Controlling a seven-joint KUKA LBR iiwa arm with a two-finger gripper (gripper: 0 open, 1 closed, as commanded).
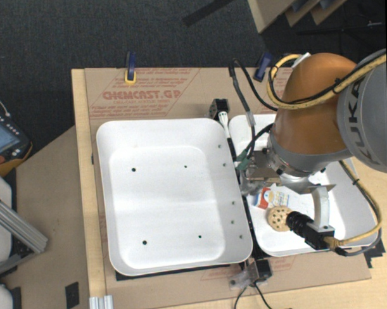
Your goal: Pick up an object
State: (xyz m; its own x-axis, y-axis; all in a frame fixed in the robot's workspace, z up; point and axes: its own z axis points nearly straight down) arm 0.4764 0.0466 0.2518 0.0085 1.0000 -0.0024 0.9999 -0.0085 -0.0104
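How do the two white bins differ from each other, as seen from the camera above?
The left bin lies fully in view, while the arm covers much of the right bin. The left bin's floor shows bare white with a few small dark dots; the right bin holds a round cookie-like item and a small red, white and blue packet. Both are shallow, white, and sit side by side on brown cardboard.

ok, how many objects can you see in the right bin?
2 visible: a round tan cookie-like disc near the front of the right bin, and a red-white-blue packet just behind it. The arm may hide more.
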